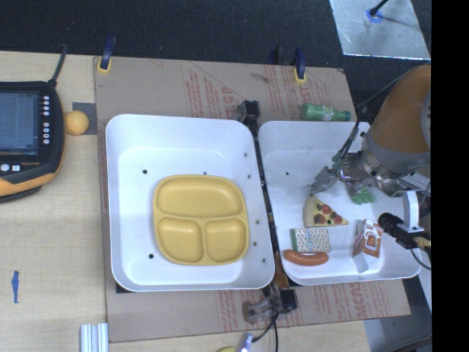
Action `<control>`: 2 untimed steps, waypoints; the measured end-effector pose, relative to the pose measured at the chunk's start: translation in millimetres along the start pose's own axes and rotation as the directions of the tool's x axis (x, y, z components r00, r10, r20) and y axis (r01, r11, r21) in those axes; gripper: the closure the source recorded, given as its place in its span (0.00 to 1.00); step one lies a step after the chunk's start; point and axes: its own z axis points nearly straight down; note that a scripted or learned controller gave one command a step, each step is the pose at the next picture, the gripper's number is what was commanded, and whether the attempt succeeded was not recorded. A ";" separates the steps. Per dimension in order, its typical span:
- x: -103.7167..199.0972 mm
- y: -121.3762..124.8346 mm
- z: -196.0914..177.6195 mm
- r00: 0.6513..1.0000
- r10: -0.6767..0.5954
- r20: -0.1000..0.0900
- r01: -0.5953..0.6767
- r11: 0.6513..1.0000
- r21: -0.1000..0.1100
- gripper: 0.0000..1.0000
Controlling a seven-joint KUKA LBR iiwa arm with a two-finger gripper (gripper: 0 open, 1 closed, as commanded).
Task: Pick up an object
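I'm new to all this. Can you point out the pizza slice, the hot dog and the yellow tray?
pizza slice [322, 213], camera view, middle of topping
hot dog [305, 257], camera view, mid-length
yellow tray [200, 196], camera view, top compartment

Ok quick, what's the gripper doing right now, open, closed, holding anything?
Gripper: open, nothing between its fingers, over the right bin just above the pizza slice.

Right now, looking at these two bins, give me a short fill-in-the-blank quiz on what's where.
1. The yellow tray lies in the ____ bin.
2. The pizza slice lies just ____ the gripper in the picture.
3. The hot dog lies in the same bin as the ____ slice.
4. The green bottle lies ____ the bins.

Missing words: left; below; pizza; outside
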 end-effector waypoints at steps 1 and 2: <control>12.6 -6.9 31.7 1.000 0.000 0.000 0.000 1.000 0.000 0.00; -13.3 -12.4 6.6 1.000 0.002 0.000 -0.002 1.000 -0.002 0.00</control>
